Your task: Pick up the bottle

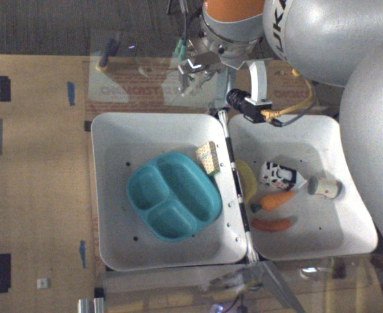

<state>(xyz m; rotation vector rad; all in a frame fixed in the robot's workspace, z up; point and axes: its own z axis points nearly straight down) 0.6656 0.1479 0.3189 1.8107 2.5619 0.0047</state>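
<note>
One bottle [294, 180], on side, right bin [357, 223]; one teal plate [173, 195], left bin [113, 194]. Gripper [193, 70] above bins; finger state: cannot tell.

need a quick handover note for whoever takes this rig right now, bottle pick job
Pincer: raised beyond the far edge of the bins, nothing seen between its fingers; open or shut cannot be told.
Bottle: lying on its side in the right bin, white with a dark label, next to a banana and carrot.
Done: nothing yet, bottle not grasped.
Left: move over the right bin, descend, grip and lift.
</note>
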